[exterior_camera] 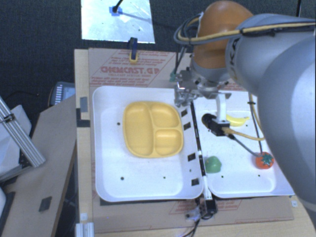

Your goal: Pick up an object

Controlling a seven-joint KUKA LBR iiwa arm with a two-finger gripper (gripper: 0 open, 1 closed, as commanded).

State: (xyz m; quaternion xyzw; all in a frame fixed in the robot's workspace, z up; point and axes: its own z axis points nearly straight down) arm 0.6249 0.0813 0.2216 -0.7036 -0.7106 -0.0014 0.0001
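The yellow tray (150, 130), split into three compartments, is seen lying flat in the middle of the left bin (106, 181). The gripper (183, 98) is held just off the tray's far right corner, above the seam where the two bins meet; whether it is spread or pressed together cannot be told from here, and nothing is seen pinched in it.

Right of the tray, past that seam, three small things are found in the right bin (242, 184). A green piece (213, 165) is lying closest to the tray, by its near right corner. A yellow banana-like piece (238, 119) is lying farther right, and an orange-red fruit (264, 161) farthest from the tray.

Both bins are carried on a brown sheet (128, 69) printed with red lettering, laid on the pale desk (81, 147). Beyond the tray, a black and yellow clamp (133, 51) is fixed at the sheet's edge, and a shiny silver panel (116, 14) is set against the dark carpeted background (34, 33). Far left of the tray, an aluminium rail (19, 139) is seen slanting.
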